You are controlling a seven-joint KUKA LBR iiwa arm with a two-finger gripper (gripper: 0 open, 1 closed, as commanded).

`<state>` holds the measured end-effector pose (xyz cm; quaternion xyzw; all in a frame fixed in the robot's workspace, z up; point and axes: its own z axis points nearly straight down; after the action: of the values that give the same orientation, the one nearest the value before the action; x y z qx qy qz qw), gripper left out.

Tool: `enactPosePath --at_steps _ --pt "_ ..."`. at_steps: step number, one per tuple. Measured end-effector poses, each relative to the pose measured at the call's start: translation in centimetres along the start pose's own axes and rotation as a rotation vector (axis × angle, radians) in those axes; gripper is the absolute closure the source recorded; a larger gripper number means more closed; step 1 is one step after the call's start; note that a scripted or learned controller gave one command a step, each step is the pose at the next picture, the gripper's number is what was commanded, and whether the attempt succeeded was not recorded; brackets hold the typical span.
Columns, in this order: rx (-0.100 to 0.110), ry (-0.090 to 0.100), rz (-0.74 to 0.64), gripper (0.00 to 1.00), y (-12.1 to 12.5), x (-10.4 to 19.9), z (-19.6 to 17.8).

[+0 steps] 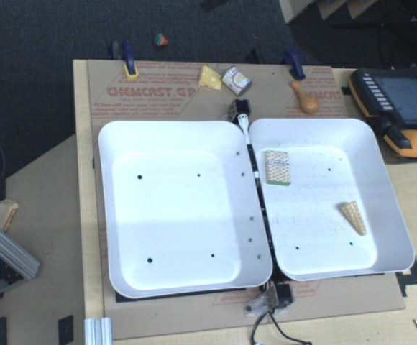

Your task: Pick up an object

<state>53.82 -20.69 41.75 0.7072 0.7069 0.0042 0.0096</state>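
Camera view: the right bin (391, 205) holds a patterned packet (277, 167) near its upper-left corner and a cone (353, 216) toward its lower right; gripper state cannot be determined.

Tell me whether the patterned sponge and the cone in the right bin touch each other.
Apart. The camera view shows the patterned sponge near the right bin's upper left, the cone toward its lower right, with bare white floor between them.

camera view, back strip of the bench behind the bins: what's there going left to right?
Blue clamp → yellow wedge → small white box → second blue clamp → wooden-looking pear-shaped piece → black and orange pendant at the far right.
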Motion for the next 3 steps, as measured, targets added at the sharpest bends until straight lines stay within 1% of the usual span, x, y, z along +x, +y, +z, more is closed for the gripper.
enactPosePath --at_steps 1,2,3 --pt "0.029 0.013 -0.007 1.00 -3.2 8.0 8.5" --pt "0.031 0.012 -0.008 1.00 -6.4 15.6 15.5" --pt "0.006 0.006 -0.001 1.00 -5.9 14.2 4.1"
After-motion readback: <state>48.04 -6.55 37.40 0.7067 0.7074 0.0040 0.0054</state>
